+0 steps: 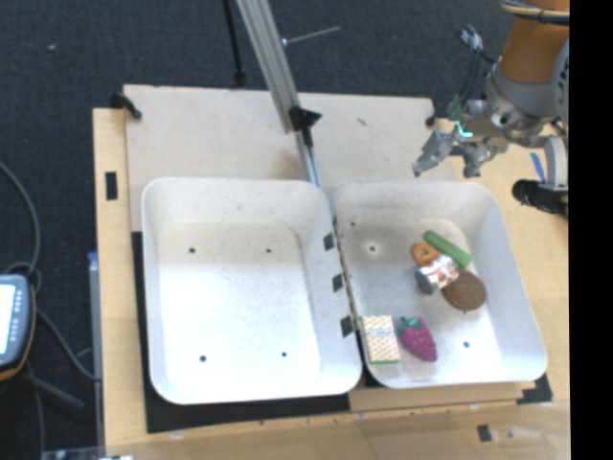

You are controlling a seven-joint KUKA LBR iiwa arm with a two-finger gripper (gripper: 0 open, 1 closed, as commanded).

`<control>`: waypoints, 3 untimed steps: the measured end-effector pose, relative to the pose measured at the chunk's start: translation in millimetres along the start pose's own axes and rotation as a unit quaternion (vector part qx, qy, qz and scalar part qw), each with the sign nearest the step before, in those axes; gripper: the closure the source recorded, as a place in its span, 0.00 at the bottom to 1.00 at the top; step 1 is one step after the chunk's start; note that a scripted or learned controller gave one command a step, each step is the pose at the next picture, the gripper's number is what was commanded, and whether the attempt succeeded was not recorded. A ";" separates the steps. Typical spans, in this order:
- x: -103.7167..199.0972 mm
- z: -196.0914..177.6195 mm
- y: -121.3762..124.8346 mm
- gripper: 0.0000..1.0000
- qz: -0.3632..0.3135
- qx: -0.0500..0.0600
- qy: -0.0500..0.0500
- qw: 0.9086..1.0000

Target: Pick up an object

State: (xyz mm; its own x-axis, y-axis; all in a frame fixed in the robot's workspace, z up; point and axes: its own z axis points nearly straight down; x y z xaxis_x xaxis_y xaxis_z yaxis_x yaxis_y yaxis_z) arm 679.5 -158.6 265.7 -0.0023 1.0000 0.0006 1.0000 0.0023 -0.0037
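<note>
My gripper (450,158) hangs above the back rim of the right bin (498,220), fingers spread open with nothing between them. Inside that bin lie a green cucumber-like piece (449,248), an orange ring-shaped piece (423,253), a small white and red figure (436,275), a brown round object (465,292), a purple grape bunch (418,339) and a small patterned box (381,338). All of them sit well below and in front of the gripper.
The left bin (163,257) stands beside the right one, sharing a middle divider. A slanted metal pole (273,60) rises from behind the bins. A handheld pendant (11,319) and cables lie at the far left on the floor.
</note>
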 end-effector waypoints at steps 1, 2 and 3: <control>-1.1 -3.5 0.5 0.00 -0.001 -0.002 -0.002 1.000; -8.1 53.2 7.5 0.00 0.001 0.000 -0.002 1.000; -14.9 107.4 -2.0 0.00 0.002 0.000 -0.002 1.000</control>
State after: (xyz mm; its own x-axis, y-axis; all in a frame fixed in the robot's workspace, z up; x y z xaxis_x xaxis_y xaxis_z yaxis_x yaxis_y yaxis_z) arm 677.1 -173.5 158.3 0.0009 1.0000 -0.0027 1.0000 -0.0009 -0.0046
